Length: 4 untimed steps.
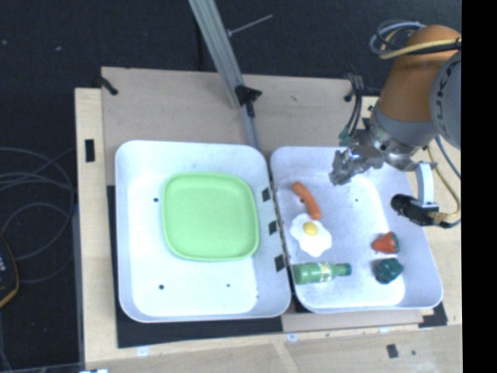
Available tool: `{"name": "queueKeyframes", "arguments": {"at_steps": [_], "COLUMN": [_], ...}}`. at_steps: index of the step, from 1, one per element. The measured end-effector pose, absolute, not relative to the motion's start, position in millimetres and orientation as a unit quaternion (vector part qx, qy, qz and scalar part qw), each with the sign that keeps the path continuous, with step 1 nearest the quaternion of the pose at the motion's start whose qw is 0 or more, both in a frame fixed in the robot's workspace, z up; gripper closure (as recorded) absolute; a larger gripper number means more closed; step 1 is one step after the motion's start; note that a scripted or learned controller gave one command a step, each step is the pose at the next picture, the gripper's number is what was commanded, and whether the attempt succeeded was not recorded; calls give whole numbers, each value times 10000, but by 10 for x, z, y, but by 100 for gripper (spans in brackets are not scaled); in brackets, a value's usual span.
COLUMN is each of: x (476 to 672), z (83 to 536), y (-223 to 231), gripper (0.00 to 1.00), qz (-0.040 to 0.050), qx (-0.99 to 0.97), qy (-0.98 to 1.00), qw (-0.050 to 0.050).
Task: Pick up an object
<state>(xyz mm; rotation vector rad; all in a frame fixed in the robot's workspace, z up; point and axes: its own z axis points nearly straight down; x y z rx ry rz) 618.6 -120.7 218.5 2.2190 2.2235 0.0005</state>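
Note:
The right bin [404, 298] holds an orange sausage [307, 199], a fried egg toy [311, 236], a green bottle [320, 272] lying on its side, a red-orange piece [385, 243] and a dark green piece [387, 270]. My gripper [344, 169] hangs over the far part of that bin, up and to the right of the sausage, with nothing visibly between its fingers. A light green plate [210, 216] lies in the left bin [140, 286].
A grey metal pole [217, 41] slants down from the top to the divider between the bins. The bench's bare wooden surface [303, 115] runs behind both bins. Cables lie on the dark floor at the left.

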Motion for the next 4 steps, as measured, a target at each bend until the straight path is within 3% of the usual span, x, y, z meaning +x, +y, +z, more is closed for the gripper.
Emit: {"name": "queueKeyframes", "arguments": {"at_steps": [2,4], "x": [5625,5109], "z": [2124,2340], "y": [-284,416], "gripper": [100,100], "qz": [3,9], "qx": [7061,7060], "qy": [7081,7082], "qw": [0,0]}}
